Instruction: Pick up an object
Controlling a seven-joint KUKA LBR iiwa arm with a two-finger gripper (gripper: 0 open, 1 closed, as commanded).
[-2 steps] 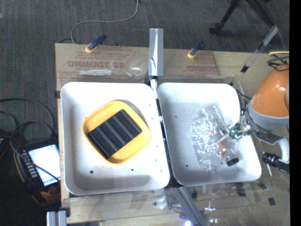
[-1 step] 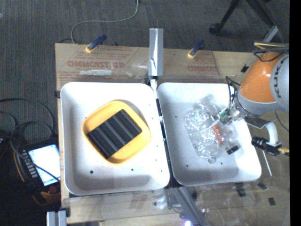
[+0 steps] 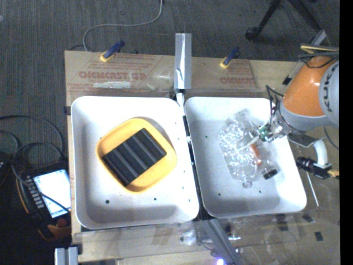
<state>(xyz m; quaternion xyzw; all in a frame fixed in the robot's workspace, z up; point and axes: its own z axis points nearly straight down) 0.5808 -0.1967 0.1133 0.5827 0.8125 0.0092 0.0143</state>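
a crumpled clear plastic bottle (image 3: 238, 146) lies in the right bin (image 3: 287, 195), see-through and glinting, with a small orange patch near its right side and a round cap end pointing toward the bin's near edge. the gripper (image 3: 266, 133) sits low over the bottle's upper right part, at the end of the grey arm with its orange band (image 3: 309, 93) reaching in from the right; whether its jaws are spread or closed on the plastic cannot be told from this angle. the two white bins rest side by side on a brown cardboard sheet (image 3: 127, 73) printed with red lettering, held by two blue-and-yellow clamps (image 3: 112, 50) along its far edge, with a grey metal post (image 3: 182, 62) rising between the bins. beyond lies dark carpet, a thin white cable (image 3: 124, 24), and the legs of a black office chair (image 3: 278, 7); a handheld pendant with a lit screen (image 3: 47, 189) lies on the floor to the left. the left bin (image 3: 88, 115) holds a yellow tray-like object (image 3: 138, 154) with a black ribbed insert, set at a slant near the bin's middle.
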